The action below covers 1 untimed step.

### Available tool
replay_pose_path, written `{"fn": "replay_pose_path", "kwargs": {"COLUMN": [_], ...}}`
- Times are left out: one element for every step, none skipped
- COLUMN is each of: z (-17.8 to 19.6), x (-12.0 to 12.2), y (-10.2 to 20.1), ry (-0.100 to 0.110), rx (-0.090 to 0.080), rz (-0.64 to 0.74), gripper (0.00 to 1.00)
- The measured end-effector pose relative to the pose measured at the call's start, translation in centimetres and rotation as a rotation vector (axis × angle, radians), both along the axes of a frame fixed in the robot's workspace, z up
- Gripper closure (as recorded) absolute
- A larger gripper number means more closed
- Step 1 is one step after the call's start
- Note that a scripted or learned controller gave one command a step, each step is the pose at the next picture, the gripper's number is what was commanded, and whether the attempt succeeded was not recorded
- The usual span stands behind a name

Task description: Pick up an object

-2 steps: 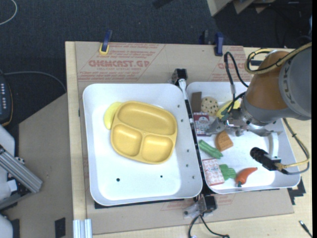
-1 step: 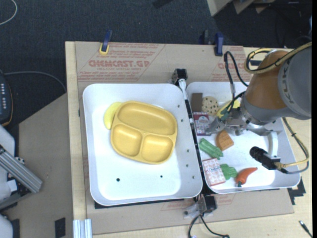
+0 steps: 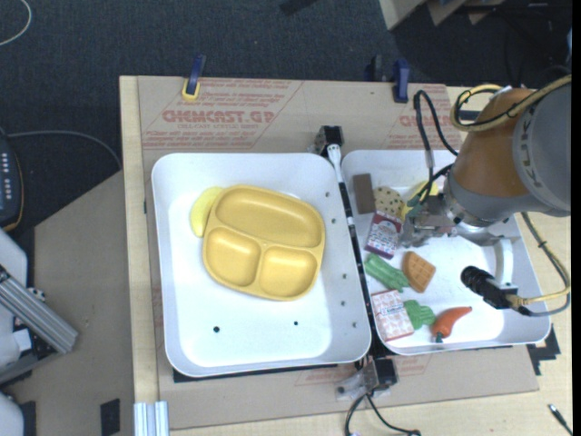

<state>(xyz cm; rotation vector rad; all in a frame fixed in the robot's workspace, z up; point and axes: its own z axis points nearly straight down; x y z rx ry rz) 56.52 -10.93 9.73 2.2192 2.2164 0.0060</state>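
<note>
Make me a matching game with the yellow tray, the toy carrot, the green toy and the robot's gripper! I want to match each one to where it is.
Things:
1. yellow tray
2. toy carrot
3. green toy
4. gripper

Places:
A. near the front edge of the right bin
B. above the right bin's middle
C. in the left bin
D. in the right bin, close to the divider between the bins

Pairs: 1-C, 2-A, 3-D, 4-B
</note>
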Motion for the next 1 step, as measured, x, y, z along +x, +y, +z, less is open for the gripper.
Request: {"fn": "replay_pose_path", "kwargs": {"z": [4.26], "x": [0.09], "y": [-0.38], "ry": [0.003], "rx": [0.0], "rz": [0.001], "gripper": [1.0]}}
